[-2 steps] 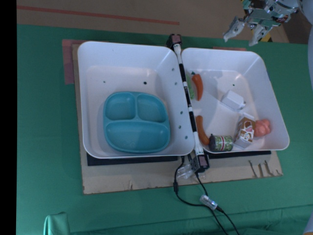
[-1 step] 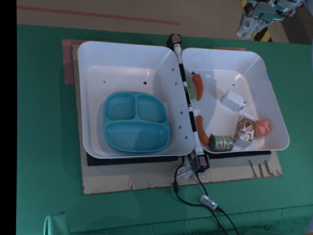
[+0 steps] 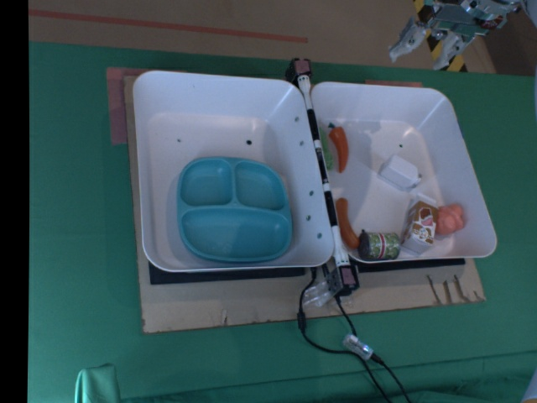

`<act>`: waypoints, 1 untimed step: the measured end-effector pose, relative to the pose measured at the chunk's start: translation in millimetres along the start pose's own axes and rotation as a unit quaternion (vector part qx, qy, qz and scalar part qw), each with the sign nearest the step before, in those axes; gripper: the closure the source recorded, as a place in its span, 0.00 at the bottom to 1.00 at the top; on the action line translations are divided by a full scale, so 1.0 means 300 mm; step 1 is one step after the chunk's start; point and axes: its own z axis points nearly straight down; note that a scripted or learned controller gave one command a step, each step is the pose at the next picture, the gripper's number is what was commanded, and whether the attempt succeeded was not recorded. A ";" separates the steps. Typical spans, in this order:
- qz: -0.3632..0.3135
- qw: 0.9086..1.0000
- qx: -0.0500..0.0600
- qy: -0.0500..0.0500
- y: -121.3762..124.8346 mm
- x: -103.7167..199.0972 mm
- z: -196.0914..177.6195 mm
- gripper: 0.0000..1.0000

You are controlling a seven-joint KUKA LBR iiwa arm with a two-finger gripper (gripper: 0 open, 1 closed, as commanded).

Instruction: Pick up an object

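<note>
My gripper (image 3: 426, 47) hangs at the top right, above and behind the right bin (image 3: 464, 154), open, its two pale fingers spread with nothing between them. In the right bin lie a carrot (image 3: 338, 148) near the divider, a second orange carrot-like piece (image 3: 345, 222) lower down, a small white block (image 3: 399, 172), a dark green can (image 3: 379, 244) on its side, a small carton (image 3: 422, 225) and a pink toy (image 3: 452, 217).
The left bin (image 3: 159, 141) holds a teal three-compartment plate (image 3: 235, 209). A black-and-white strip (image 3: 318, 154) runs between the bins. Cables (image 3: 352, 342) trail off the front of the cardboard base onto the green mat.
</note>
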 end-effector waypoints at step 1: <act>-0.001 1.000 0.008 0.002 -0.008 -0.109 0.108 0.00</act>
